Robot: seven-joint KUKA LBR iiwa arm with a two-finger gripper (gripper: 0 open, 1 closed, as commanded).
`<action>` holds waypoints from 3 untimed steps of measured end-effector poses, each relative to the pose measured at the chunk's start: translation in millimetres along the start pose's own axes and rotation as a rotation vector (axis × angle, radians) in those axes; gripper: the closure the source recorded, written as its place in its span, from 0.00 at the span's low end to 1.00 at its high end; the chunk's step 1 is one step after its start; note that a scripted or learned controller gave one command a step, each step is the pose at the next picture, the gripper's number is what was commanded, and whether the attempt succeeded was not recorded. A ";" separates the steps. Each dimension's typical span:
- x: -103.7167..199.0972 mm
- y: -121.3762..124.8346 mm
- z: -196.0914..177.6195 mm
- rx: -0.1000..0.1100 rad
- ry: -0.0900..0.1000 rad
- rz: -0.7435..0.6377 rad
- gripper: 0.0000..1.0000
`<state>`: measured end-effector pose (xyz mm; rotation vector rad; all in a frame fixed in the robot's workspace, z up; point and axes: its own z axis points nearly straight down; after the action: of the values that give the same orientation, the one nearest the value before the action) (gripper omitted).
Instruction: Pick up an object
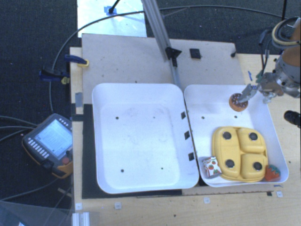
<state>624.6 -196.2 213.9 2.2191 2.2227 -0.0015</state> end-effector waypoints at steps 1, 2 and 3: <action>4.5 -7.3 56.3 0.000 0.001 0.000 0.00; 4.0 -2.3 116.5 -0.002 0.000 -0.002 0.00; 3.7 -0.9 102.7 -0.007 -0.001 -0.002 1.00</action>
<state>623.8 -192.6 111.2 2.2127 2.2215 0.0046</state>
